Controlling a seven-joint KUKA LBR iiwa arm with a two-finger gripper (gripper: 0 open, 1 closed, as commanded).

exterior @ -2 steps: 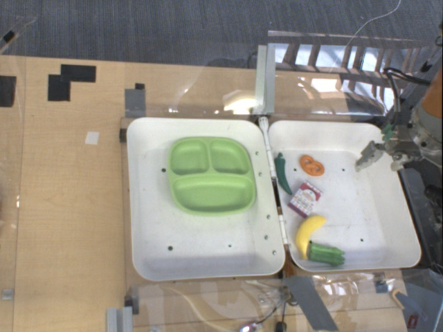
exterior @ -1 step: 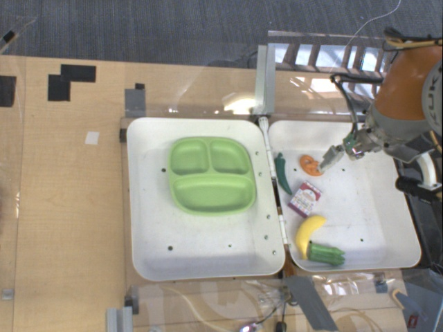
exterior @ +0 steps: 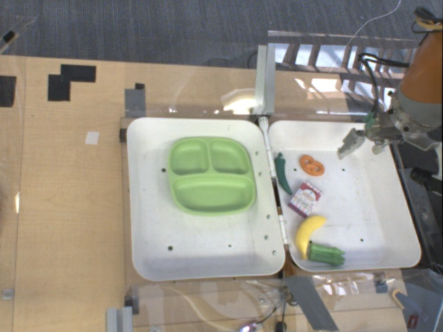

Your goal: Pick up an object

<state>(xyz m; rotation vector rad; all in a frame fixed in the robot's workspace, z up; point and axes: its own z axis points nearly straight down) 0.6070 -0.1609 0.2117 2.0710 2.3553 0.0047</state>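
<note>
Camera view: gripper [exterior: 363,141], fingers spread and holding nothing, hovers over the right bin's [exterior: 387,213] far edge; banana [exterior: 309,229] and other items await picking.

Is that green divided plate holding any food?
Empty. All three compartments of the green divided plate show bare green; the toy foods lie in the right bin.

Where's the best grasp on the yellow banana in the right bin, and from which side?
Probably the banana's upper-middle section, coming straight down, fingers closing across its narrow width. It lies flat and curved; its lower end touches the green vegetable, while the upper half has bare bin floor either side. The pink packet sits just above, so stay off the top tip.
</note>
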